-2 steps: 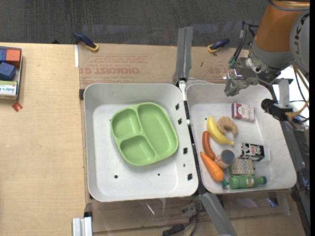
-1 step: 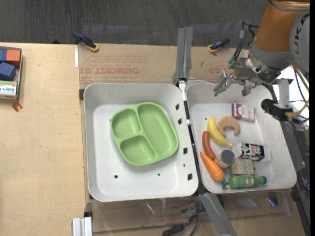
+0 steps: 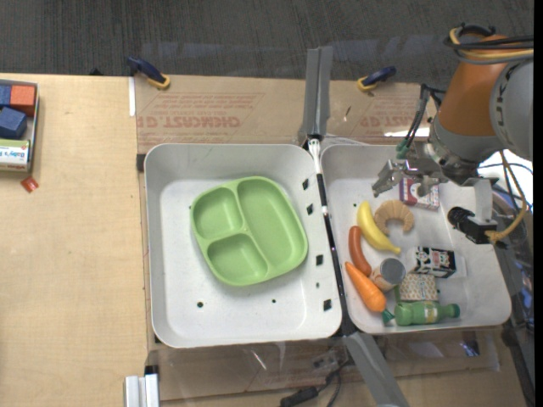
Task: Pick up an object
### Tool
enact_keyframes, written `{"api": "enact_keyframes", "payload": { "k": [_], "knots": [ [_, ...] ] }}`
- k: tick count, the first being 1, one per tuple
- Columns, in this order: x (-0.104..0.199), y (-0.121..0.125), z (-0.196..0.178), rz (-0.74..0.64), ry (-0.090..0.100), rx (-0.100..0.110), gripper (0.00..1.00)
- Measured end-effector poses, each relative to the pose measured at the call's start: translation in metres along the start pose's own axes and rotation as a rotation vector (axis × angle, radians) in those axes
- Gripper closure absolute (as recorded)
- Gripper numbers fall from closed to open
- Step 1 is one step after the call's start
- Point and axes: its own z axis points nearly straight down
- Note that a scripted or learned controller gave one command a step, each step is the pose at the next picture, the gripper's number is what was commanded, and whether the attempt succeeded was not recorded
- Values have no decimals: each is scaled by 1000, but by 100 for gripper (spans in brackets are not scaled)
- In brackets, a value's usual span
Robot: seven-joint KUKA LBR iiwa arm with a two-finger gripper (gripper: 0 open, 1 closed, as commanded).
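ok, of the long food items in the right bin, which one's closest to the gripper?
The banana. It lies just below-left of the gripper, beside the croissant. The hot dog and carrot lie farther down.

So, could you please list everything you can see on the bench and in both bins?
Divided plate: one, green, left bin.
Banana: one, yellow, right bin.
Croissant: one, tan, beside banana.
Sausage: one, red, below banana.
Carrot: one, orange, right bin's front.
Bottle: one, green, front edge.
Blocks: red and blue, bench's far left.
Clamps: two, blue-orange, back edge.
Arm: grey-orange; pincer over right bin's back.
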Motion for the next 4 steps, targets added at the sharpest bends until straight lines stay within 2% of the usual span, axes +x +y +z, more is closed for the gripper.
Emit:
{"api": "enact_keyframes", "payload": {
  "k": [1,2,3,4],
  "knots": [
    [16,-6,53,-4,0,0,0],
    [15,-6,44,2,0,1,100],
    [15,-7,44,2,0,1,0],
    [13,-7,35,4,-1,2,100]
  ]
}}
